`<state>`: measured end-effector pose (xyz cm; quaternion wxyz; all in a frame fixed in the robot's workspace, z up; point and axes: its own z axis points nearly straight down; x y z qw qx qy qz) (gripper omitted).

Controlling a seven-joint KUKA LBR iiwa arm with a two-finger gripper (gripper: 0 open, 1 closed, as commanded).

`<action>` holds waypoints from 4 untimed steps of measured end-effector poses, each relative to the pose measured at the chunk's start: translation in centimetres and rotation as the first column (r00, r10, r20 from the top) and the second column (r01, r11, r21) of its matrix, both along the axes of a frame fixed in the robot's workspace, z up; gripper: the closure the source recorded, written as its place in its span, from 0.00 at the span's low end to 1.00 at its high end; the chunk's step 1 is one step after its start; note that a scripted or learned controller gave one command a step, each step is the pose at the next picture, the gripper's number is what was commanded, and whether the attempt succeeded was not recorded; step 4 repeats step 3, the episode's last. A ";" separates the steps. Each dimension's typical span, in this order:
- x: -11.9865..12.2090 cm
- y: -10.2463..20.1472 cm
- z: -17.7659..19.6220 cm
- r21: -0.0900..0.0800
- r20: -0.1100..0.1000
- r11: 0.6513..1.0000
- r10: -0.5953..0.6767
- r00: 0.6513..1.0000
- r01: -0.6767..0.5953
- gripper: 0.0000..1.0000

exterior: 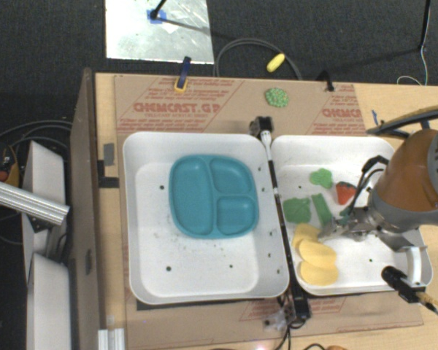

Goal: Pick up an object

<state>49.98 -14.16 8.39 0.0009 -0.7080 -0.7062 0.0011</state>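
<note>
Gripper [330, 230] low in right bin [365, 155], tips at yellow pieces [315, 254] and green strip [322, 208]. Finger state: cannot tell. Teal tray [213, 196] in left bin [146, 195].

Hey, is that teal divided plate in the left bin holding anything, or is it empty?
Empty. The teal divided plate lies flat in the left bin, all three compartments showing bare teal.

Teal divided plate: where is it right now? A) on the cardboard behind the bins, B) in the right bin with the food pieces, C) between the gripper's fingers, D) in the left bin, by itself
D: the teal divided plate lies flat in the left bin, while the yellow pieces and green pieces sit in the right bin, where the gripper works.
</note>
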 end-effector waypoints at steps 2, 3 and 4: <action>6.1 1.2 1.1 0.000 0.007 1.000 0.008 1.000 -0.008 1.00; 6.4 8.7 10.5 0.002 0.010 1.000 0.014 1.000 -0.014 1.00; 6.4 8.7 10.5 0.002 0.010 1.000 0.014 1.000 -0.014 1.00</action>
